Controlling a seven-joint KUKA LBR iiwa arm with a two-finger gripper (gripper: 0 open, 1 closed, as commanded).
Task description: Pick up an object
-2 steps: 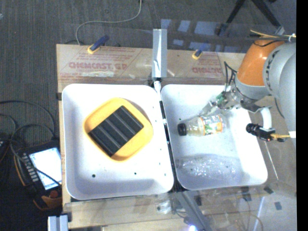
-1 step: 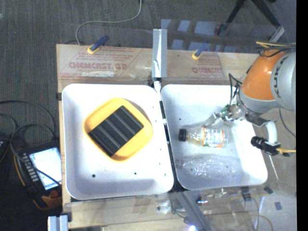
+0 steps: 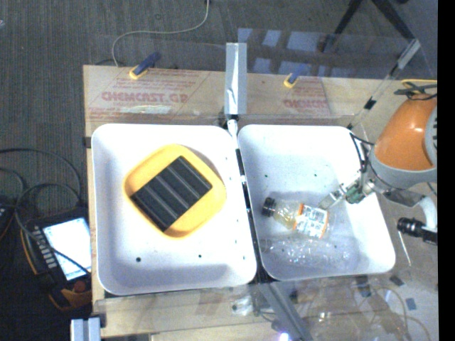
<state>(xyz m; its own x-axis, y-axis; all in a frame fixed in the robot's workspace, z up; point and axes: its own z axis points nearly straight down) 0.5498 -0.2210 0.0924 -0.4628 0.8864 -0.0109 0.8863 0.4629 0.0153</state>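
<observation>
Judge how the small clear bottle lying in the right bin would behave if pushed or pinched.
The bottle lies on its side, so a push would probably roll it. Its clear, glossy body looks slippery and light, and may slide along the right bin.

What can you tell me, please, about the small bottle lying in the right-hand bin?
The small bottle looks like clear plastic with a dark cap and a white label bearing orange and dark print. It lies on its side on the floor of the right bin, cap pointing toward the divider between the bins, body angled slightly down toward the right. Its contents look pale or yellowish near the cap end. The gripper sits just up and right of its base; whether they touch cannot be told.
</observation>
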